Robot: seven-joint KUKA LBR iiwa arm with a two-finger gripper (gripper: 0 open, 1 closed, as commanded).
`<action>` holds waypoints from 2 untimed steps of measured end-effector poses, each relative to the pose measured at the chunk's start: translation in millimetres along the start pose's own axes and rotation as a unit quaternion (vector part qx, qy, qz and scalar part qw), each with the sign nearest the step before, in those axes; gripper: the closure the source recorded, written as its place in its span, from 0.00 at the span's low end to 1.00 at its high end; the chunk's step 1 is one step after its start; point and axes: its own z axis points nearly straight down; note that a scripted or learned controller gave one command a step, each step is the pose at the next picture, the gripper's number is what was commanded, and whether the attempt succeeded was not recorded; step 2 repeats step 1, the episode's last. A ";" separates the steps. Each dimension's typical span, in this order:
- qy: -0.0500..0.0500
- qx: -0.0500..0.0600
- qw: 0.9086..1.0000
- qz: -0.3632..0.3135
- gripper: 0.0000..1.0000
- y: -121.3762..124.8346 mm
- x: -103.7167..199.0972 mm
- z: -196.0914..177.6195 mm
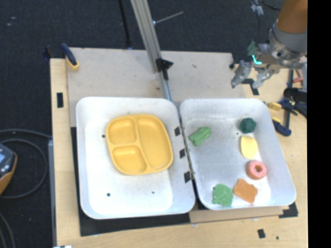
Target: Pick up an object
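Arm above the bench's far right corner, toys lying in the right bin.

The gripper hangs beyond the right bin, too small and blurred to tell how it stands; the arm is cut off at the top edge. In that bin lie a green block, dark green ball, yellow oval, pink ring, orange piece and green piece. A yellow divided plate sits in the left bin. No writing is legible.

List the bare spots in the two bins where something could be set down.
Right bin: open floor mid-bin, between the green block and the yellow piece. Crowded along its right side and near edge: dark green ball, pink ring, orange piece, green piece. Left bin: bare strip in front of the yellow divided plate.
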 end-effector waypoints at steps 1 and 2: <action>0.000 -0.002 1.000 0.000 0.00 0.6 0.0 -2.1; 0.000 -0.002 1.000 0.000 0.00 0.6 0.0 -2.1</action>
